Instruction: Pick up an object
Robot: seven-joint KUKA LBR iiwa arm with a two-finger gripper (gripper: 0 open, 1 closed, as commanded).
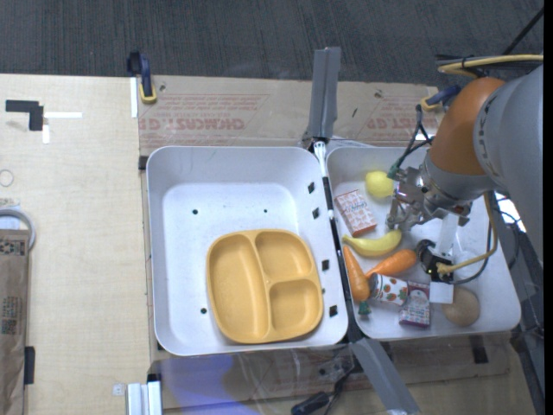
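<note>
My gripper hangs over the right bin, just above the right tip of a yellow banana. A lemon lies just to its upper left. A small red-and-white box sits left of the banana. Two orange carrots lie below the banana. Nearer the front are a strawberry-print carton, a purple box and a brown potato. Nothing shows held in the gripper.
The left bin holds a yellow divided plate. A grey divider bar stands at the back between the bins. The arm's cables loop over the right bin's right side. Cardboard lies behind the bins.
</note>
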